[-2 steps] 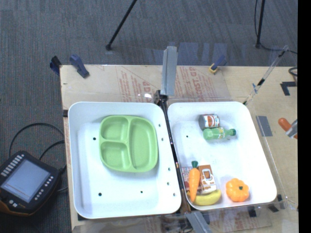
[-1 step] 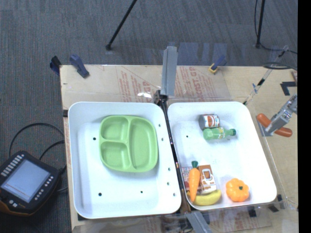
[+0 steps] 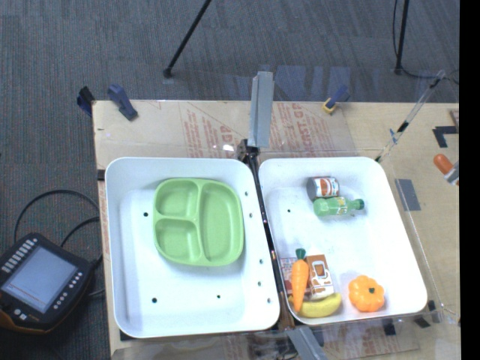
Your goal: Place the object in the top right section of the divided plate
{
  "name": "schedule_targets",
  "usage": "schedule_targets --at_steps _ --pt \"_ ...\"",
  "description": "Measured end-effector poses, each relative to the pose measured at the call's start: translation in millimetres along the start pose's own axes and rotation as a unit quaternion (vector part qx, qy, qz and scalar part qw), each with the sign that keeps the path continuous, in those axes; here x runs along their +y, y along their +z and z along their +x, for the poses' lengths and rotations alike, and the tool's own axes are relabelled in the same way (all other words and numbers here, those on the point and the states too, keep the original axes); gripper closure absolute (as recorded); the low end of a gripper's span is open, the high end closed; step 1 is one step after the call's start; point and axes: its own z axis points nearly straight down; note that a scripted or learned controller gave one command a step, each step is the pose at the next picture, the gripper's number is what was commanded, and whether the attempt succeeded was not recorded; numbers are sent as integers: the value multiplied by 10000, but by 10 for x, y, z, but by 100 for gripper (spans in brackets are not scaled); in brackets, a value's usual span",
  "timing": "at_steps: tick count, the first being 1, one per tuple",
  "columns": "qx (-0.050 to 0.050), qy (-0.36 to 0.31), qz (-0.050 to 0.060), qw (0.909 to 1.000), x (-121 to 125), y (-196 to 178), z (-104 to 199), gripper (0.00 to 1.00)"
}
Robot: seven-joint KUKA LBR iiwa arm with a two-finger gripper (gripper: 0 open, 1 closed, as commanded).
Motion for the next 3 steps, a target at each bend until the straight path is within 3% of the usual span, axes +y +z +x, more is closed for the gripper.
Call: schedule_targets --at_steps 1,2,3 --pt "24 170 14 9999 -134 1759 494 100" --pt "2 2820 15 9594 -177 697 129 100" --pt "-1 1132 5 9936 -294 0 217 100"
